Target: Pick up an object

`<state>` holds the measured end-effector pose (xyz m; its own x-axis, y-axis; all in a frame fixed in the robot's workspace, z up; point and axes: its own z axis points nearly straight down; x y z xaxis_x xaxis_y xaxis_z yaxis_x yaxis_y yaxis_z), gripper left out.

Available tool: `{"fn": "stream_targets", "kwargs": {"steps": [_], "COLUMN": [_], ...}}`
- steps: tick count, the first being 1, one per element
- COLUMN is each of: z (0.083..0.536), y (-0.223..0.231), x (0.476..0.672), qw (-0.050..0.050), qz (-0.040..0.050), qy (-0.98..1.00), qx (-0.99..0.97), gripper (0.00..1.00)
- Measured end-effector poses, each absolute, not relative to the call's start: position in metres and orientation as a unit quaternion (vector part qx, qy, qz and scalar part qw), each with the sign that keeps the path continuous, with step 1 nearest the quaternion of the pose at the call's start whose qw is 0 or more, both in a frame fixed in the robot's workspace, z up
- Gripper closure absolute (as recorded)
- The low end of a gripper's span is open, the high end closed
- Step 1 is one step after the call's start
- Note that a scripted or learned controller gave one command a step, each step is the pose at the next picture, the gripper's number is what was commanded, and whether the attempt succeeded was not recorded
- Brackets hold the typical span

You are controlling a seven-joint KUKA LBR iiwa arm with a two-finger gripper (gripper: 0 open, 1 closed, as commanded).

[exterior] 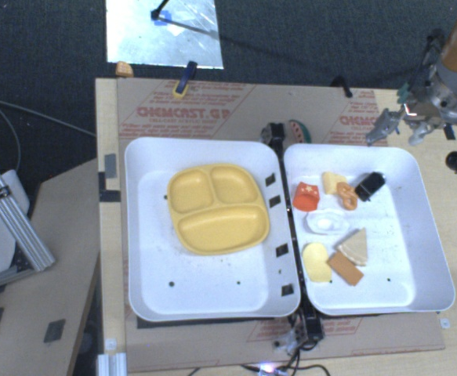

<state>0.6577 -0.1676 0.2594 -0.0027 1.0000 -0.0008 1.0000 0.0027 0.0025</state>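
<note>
Arm: the gripper (400,128) is held above the bench, just beyond the far rim of the right bin (428,233).
Jaws: 2 fingers are seen spread apart, with nothing held between them.
Right bin: a black block (369,185), red piece (306,197), orange piece (347,200), pale wedge (355,246) and brown slab (345,269) are clustered.
Left bin (146,233): 1 yellow divided plate (216,208) is laid flat.
</note>
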Motion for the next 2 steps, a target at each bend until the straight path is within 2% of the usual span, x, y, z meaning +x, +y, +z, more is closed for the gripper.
{"fn": "stream_targets", "kwargs": {"steps": [1, 2], "z": [0.104, 0.089], "y": [-0.208, -0.124], "x": [0.666, 0.647], "qw": [-0.002, 0.005], "qz": [-0.0016, 0.0036], "qy": [0.707, 0.710], "qx": [0.707, 0.704], "gripper": [0.00, 0.00]}}
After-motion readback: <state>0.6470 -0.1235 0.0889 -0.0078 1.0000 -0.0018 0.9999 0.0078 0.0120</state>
